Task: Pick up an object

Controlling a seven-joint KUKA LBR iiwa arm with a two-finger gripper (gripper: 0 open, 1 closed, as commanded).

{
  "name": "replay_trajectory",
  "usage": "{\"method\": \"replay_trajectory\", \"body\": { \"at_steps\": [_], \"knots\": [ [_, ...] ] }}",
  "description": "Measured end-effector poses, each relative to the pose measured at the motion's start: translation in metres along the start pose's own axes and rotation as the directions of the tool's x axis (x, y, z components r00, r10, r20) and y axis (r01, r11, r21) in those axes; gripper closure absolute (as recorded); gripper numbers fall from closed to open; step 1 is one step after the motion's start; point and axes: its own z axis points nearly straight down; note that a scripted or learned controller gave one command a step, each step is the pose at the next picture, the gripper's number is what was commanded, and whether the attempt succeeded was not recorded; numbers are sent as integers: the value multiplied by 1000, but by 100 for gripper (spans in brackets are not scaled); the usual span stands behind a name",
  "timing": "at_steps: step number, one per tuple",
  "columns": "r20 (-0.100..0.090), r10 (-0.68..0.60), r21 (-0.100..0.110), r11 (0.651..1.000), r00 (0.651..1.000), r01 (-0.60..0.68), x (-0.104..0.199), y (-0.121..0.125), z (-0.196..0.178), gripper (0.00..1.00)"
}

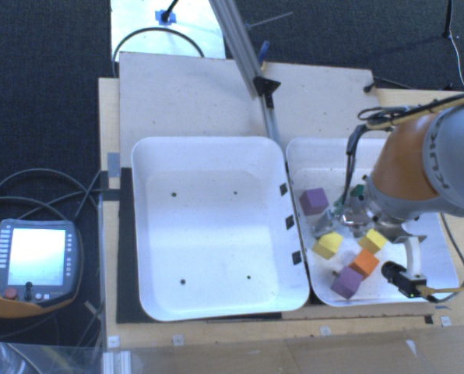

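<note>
I see the left bin as wide open floor. The right bin is crowded: purple block, yellow block, orange block and a second purple block cluster close together under my arm, leaving narrow gaps between them.

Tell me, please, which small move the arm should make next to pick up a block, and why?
Probably a short descent onto the yellow block. The gripper sits low in the right bin, just above and right of that block, with nothing seen between its fingers. The purple block lies farther up, so yellow seems the nearer target.
</note>
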Motion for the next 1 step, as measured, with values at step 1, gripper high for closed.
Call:
{"method": "replay_trajectory", "body": {
  "at_steps": [1],
  "knots": [
    [0,0,-8,1000,1000,0,1,2,16,0]
  ]
}}
